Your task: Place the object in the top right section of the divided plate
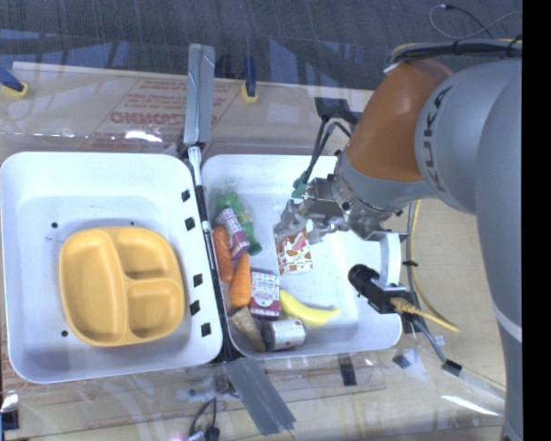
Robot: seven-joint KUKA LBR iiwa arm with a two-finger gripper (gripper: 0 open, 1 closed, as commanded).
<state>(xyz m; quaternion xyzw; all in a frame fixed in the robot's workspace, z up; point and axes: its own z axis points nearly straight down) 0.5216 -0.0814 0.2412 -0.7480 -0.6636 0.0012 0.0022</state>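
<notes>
Pincer (298, 220) above carton (295, 253), mid-bin (367, 338).

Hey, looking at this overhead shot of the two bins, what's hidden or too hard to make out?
- Gripper: the arm's wrist covers it, so its state can't be read.
- Patterned carton: whether it is gripped or merely under the gripper is unclear.
- Small items piled along the right bin's left wall: they overlap, and labels are too small to read.
- Yellow divided plate: compartment depth is unclear.
</notes>
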